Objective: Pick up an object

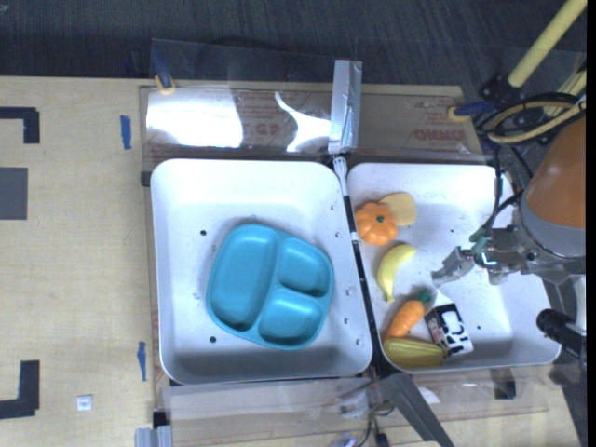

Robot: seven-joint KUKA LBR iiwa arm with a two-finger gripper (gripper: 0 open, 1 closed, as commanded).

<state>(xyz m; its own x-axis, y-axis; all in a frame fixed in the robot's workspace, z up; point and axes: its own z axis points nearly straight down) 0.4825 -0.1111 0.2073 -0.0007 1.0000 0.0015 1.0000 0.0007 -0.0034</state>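
1. Over the right bin (484, 180), the fingers (453, 264) hover empty; whether they are parted, I cannot tell.
2. Nearest lies the banana (394, 268), just left, beside the carrot (406, 317).
3. Best to centre above one object before descending.

- A pale wooden bench top (65, 277) spreads to the left of the two white bins (172, 250).
- Dark grey carpet floor (279, 12) lies beyond the bench's far edge.
- Black tape marks (23, 124) and blue tape bits (126, 130) sit on the bench.
- Glare brightens a clear sheet (214, 119) just behind the bins.
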